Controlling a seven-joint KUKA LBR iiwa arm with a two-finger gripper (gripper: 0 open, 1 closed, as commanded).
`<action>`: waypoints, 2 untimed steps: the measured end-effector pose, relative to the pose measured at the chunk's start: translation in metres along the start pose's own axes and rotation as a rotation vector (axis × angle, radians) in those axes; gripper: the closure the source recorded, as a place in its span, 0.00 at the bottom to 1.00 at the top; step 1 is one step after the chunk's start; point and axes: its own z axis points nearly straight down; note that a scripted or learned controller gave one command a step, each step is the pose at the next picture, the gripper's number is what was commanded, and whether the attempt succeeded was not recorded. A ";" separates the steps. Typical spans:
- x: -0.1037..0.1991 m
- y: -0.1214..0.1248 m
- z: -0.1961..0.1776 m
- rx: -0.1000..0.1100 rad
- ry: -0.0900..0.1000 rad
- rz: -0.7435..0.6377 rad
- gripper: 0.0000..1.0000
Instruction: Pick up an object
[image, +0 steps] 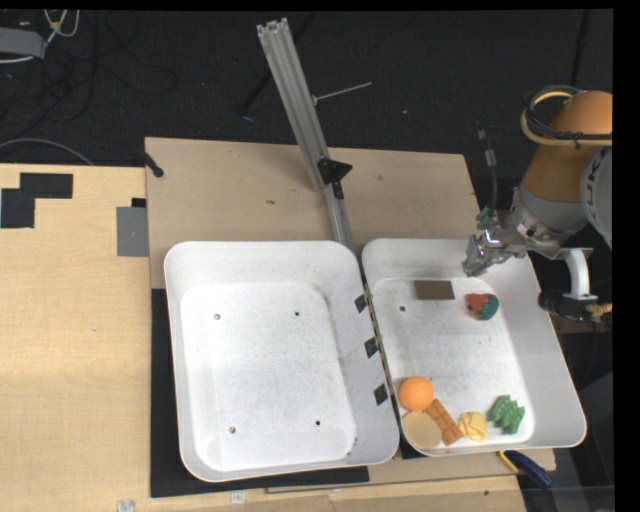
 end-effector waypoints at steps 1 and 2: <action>0.008 -0.002 -0.051 -0.001 0.000 -0.001 1.00; 0.012 -0.002 -0.095 -0.001 0.000 -0.002 1.00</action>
